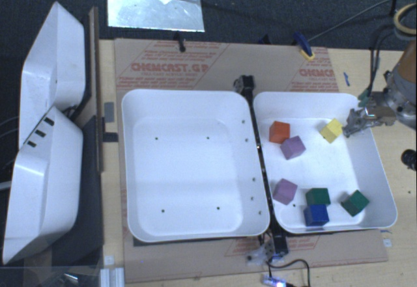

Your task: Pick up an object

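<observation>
The left bin [189,162] lies bare, showing its white floor with a few small dark dots. Just beside it, sharing the middle divide, the right bin [371,168] holds all the blocks. Nearest the divide in the far half sits an orange cube [279,131], with a light purple cube [292,147] touching or very nearly touching its near corner. Lower down, a second purple cube [285,191] lies close to the divide. Further right along the near wall a dark green cube [318,197] rests against a blue cube [316,215], and another green cube [355,203] stands a little apart from them. In the far right corner is a yellow cube [331,130].

The gripper [357,122] sits over the bin's right rim, just beside the yellow cube; whether it is wide or narrow cannot be told from this slant, and no block is seen held.

The yellow cube looks the likeliest target. To take it well, the arm would want to centre over the cube rather than its edge, square itself to two flat faces, and come down clear of the bin wall, since the nearby rim leaves little room on that side. The paired blocks would be harder picks, being crowded.
</observation>
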Tool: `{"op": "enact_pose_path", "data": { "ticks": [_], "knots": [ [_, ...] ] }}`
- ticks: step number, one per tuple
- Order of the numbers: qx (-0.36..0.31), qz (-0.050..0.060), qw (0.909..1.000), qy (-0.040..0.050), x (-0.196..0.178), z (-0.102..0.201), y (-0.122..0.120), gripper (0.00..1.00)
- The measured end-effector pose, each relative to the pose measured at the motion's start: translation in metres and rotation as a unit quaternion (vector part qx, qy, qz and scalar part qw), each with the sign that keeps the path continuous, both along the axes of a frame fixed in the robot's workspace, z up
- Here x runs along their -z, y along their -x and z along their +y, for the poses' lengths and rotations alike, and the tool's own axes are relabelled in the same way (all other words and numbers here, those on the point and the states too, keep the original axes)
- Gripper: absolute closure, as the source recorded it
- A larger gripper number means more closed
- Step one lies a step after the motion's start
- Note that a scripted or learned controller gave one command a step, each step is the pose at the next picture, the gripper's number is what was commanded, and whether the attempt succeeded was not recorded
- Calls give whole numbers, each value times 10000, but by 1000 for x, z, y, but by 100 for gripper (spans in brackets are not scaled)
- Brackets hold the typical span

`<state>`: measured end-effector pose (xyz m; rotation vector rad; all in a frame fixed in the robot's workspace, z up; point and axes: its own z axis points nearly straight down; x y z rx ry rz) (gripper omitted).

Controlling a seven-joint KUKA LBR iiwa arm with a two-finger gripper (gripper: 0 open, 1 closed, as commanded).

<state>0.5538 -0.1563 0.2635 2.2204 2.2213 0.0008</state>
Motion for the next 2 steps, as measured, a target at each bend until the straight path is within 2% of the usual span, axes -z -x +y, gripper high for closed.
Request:
{"op": "enact_pose_path", "data": {
  "ticks": [1,2],
  "knots": [
    [-27,42,10000,-12,100,67,-17,0],
    [-6,13,10000,0,143,65,-76,0]
  ]
}}
